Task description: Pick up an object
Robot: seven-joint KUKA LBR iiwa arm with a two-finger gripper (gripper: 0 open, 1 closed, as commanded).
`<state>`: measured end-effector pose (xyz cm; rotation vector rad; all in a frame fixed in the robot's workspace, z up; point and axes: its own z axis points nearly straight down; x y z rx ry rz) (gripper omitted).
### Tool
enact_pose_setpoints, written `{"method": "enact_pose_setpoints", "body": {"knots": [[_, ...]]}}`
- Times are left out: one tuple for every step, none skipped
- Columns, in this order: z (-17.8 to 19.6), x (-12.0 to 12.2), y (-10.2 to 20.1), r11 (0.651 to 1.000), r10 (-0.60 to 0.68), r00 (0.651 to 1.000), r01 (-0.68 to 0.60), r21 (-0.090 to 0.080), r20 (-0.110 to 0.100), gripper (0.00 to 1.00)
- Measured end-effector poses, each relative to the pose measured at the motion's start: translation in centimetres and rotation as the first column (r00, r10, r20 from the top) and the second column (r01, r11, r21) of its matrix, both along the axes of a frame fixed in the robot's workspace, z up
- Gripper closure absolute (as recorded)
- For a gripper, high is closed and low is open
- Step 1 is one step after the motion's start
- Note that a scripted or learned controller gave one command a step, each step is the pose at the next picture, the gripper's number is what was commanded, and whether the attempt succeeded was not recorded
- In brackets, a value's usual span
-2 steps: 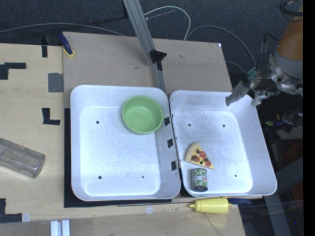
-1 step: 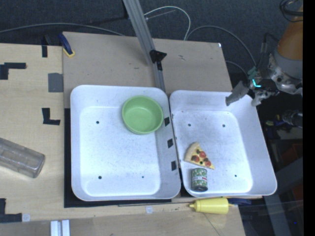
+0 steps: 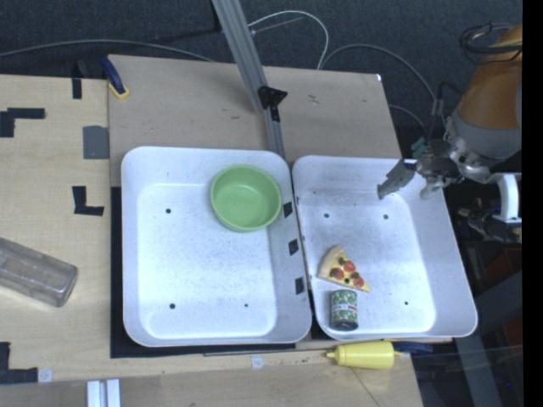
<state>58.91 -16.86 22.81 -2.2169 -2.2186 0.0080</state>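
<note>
In the right bin [image 3: 441, 253], a toy pizza slice [image 3: 342, 270] lies near the front left. Just in front of it stands a small green can [image 3: 344, 309]. A green bowl [image 3: 245, 197] rests at the back of the left bin [image 3: 153, 253]. My gripper [image 3: 410, 186] hangs over the back right corner of the right bin, well behind the pizza slice. Its fingers are open and spread, one finger [image 3: 393, 181] pointing left over the bin, and nothing is between them.
A yellow squeeze bottle [image 3: 366, 354] lies on the bench just outside the right bin's front rim. A clear plastic container [image 3: 34, 271] lies far left on the bench. A grey slanted pole [image 3: 242, 49] ends at the bins' shared back edge.
</note>
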Motion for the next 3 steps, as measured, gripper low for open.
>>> {"method": "enact_pose_setpoints", "body": {"knots": [[-5.9,0.8,0.4,1.0,0.002,1.0,-0.002,0.0,0.0,0.0],[-10.5,0.4,1.1,1.0,0.001,1.0,-0.001,0.0,0.001,0.0],[-9.2,0.5,1.1,1.0,0.003,1.0,-0.003,0.0,0.005,1.0]]}}
